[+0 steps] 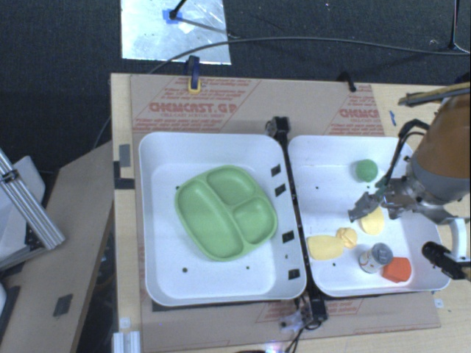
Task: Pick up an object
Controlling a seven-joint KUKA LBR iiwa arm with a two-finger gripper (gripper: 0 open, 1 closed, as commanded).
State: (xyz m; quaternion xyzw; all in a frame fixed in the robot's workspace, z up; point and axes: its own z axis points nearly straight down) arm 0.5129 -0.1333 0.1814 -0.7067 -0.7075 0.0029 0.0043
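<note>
pale yellow object (373, 223) lies just beneath the gripper (366, 209); its grasp state can't be told.

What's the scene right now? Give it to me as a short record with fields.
left bin: holds a green divided plate
right bin: green ball, yellow piece, small yellow duck, pale yellow piece, grey-and-white item, orange block
arm: reaching in over the right bin
gripper: low over the pale yellow piece, just below the green ball
held: nothing visibly between the fingers
</note>
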